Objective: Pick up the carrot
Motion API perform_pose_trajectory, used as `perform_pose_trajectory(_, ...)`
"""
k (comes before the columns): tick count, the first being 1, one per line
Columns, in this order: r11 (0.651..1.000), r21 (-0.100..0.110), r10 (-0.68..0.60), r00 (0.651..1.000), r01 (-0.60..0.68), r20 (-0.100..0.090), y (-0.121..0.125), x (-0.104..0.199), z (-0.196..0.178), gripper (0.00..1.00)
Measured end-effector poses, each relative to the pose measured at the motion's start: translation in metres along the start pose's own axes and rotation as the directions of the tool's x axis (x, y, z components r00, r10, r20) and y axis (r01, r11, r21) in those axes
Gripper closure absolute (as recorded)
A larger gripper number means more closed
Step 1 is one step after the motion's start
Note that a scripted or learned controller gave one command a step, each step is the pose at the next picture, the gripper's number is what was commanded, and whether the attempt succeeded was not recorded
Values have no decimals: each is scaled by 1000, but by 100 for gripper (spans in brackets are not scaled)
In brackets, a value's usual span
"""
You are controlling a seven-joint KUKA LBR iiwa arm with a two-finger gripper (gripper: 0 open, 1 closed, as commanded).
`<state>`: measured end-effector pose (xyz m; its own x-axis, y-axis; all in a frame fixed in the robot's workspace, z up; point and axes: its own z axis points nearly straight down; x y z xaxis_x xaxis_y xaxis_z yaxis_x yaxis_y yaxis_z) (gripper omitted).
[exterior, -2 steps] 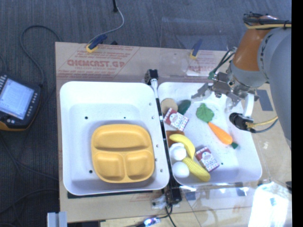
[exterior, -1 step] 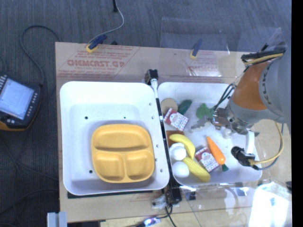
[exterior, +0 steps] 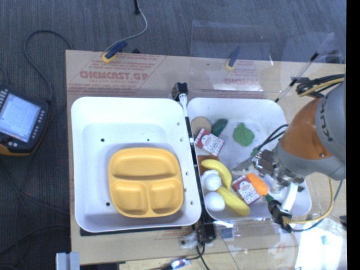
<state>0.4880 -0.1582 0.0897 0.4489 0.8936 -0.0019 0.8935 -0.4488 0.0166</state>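
You can see the two-finger gripper (exterior: 263, 176) low over the small orange plastic carrot (exterior: 256, 183), wedged among toys in the right white bin (exterior: 279, 112); whether it grips, you cannot tell

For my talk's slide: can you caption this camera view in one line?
The gripper sits by the carrot in the right bin; a yellow tray lies in the left bin.

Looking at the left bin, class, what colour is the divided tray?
Yellow: the divided tray, clearest in the camera view.
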Motion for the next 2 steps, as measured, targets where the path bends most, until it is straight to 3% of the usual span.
perform_pose_trajectory(1, 1000, -1, 0, 1000, 0, 3, 1, -2, -10, 100)
perform_pose_trajectory(2, 976, 20, 218, 976, -218, 4, -25, 43, -86, 100)
